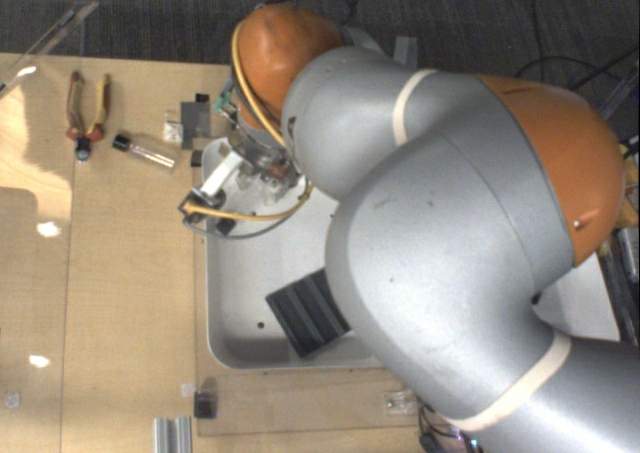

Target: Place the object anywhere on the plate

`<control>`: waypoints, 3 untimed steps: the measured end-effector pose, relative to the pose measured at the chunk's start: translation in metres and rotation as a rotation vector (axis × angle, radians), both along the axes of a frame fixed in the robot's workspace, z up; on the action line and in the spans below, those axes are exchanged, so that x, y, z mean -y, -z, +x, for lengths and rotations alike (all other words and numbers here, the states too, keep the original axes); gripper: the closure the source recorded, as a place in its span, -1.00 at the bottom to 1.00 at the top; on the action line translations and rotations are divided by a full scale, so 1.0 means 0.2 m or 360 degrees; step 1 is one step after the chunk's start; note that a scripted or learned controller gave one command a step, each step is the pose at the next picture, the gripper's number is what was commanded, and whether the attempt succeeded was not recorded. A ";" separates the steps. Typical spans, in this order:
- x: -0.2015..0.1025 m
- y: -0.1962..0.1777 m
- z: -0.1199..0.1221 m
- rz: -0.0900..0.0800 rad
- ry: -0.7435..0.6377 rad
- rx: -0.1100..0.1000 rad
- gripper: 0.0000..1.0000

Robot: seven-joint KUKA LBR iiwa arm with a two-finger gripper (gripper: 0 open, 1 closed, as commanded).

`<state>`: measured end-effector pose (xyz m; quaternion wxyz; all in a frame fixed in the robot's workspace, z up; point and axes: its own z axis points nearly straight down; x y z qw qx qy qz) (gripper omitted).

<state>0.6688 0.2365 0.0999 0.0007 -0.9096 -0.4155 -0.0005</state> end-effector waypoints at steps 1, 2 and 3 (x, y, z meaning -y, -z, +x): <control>0.00 -0.35 -0.04 0.0000 -0.0579 0.0005 1.00; 0.41 0.05 -0.11 -0.0002 -0.0634 0.0014 1.00; 0.03 0.06 0.00 0.0001 -0.0840 0.0012 1.00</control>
